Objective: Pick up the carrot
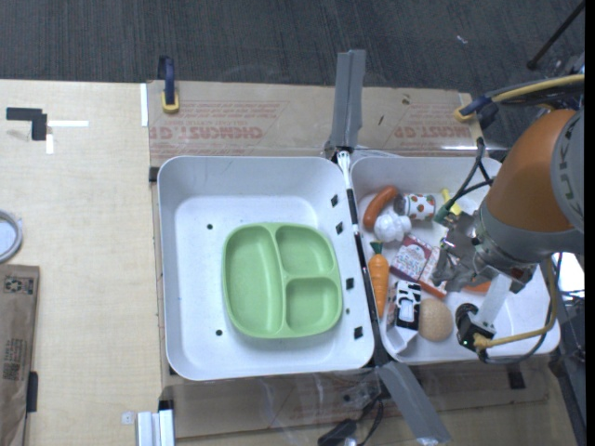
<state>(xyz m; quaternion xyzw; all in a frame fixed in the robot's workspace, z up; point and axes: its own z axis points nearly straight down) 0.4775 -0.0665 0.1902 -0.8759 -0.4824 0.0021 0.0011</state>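
Note:
The carrot (378, 282) is orange with a green top and lies lengthwise along the left wall of the right bin (530, 340). My gripper (457, 260) hangs over the middle of the same bin, about a hand's width to the right of the carrot and apart from it. It sits low among the clutter, above a red and white packet (415, 259). The arm's orange band (532, 186) rises behind it to the right.
Around the carrot are a reddish sausage (377, 208), a white lump (391, 229), a black and white item (406, 306) and a tan round thing (434, 321). The left bin (191, 249) holds a green divided plate (284, 280).

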